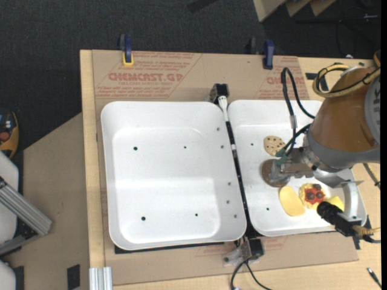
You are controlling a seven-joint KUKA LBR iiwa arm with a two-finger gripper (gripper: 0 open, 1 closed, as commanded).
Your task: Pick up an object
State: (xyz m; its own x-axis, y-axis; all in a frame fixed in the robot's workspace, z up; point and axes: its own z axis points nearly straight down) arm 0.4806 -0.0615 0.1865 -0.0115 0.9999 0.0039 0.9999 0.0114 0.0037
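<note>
Bench: brown board (pixel 181 71) on dark carpet, printed "CHEMCAST G.P." in faded red, held by blue clamps at its far edge.
Left bin (pixel 169 171): white and shallow, only small dark holes in its floor.
Right bin (pixel 260 213): white, holding all the small objects.
Arm (pixel 347 122): grey with an orange band, reaching in from the right over the right bin.
Gripper (pixel 277 169): low over the right bin's middle; whether it is apart or together, I cannot tell.
Yellow piece (pixel 292 202): flat, just toward the near side and right of the gripper, probably the closest target.
Red-spotted piece (pixel 313 194): touching the yellow piece's right side.
Cookie (pixel 273 143): tan, dotted, just beyond the gripper on the far side.
</note>
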